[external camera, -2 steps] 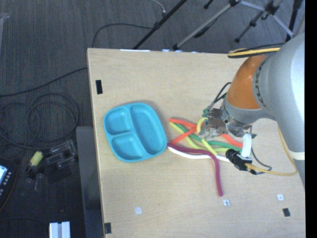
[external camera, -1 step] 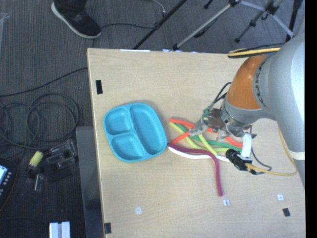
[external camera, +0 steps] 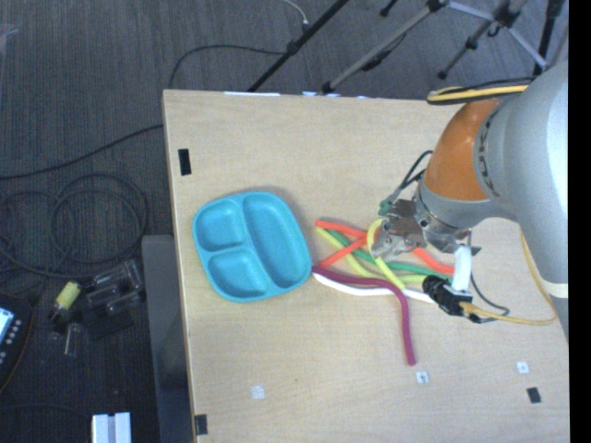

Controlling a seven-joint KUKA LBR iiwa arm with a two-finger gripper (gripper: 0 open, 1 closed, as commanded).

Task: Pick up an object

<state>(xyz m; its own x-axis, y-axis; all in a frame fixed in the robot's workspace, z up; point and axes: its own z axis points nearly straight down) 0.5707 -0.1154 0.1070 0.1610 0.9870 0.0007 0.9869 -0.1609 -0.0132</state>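
A tangle of rubbery strands (external camera: pixel 355 255) in red, orange, yellow and green lies on the tan bench top, right of centre. A white strand (external camera: pixel 355 286) runs under the tangle and a magenta strand (external camera: pixel 404 326) trails toward the front. My gripper (external camera: pixel 392 236) is down at the right end of the tangle, where a yellow strand (external camera: pixel 375 233) curls up against it. The grey wrist and the orange band (external camera: pixel 459 160) hide how the gripper meets the strands. A blue three-compartment plate (external camera: pixel 263 240) lies left of the tangle, close to it.
The bench top (external camera: pixel 305 377) ends at its left edge about x=180, with dark carpet and cables (external camera: pixel 92 215) beyond. A black plug on a yellow cable (external camera: pixel 448 298) hangs by the wrist. Tripod legs (external camera: pixel 480 17) stand behind the bench.
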